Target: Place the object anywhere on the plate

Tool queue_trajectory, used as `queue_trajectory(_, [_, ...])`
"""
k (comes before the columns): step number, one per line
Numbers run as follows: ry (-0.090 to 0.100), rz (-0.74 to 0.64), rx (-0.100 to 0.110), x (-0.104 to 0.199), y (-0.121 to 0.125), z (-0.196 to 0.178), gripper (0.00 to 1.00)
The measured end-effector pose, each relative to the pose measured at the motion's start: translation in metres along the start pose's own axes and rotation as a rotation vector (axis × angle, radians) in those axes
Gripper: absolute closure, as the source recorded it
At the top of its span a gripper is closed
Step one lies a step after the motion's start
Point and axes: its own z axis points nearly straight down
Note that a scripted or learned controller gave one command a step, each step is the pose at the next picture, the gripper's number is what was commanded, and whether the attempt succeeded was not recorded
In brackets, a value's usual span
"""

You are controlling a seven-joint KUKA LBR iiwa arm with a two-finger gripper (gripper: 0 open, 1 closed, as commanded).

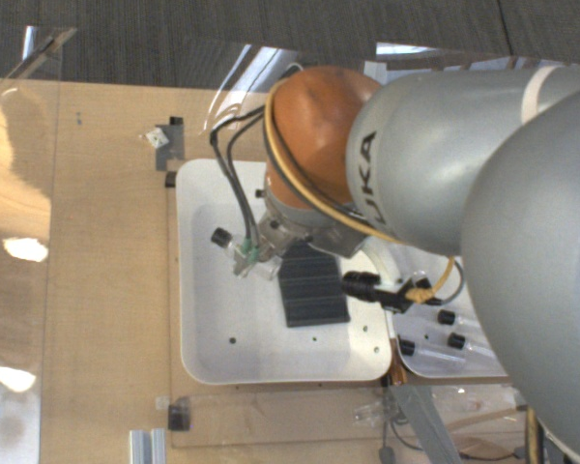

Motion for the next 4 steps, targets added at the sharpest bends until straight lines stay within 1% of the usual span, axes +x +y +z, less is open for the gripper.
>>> queue_trajectory(1, [0.001, -0.599, 0.000, 0.042, -0.025, 0.053, 1.00])
queue_trajectory(2, [-0.017, -0.846, 0.014, 0.037, -0.017, 0.119, 1.00])
queue_trajectory(3, [-0.001, -1.051, -0.001, -0.007, -0.065, 0.101, 1.00])
queue_trajectory(4, [-0.004, -1.029, -0.006, 0.030, 0.016, 0.066, 1.00])
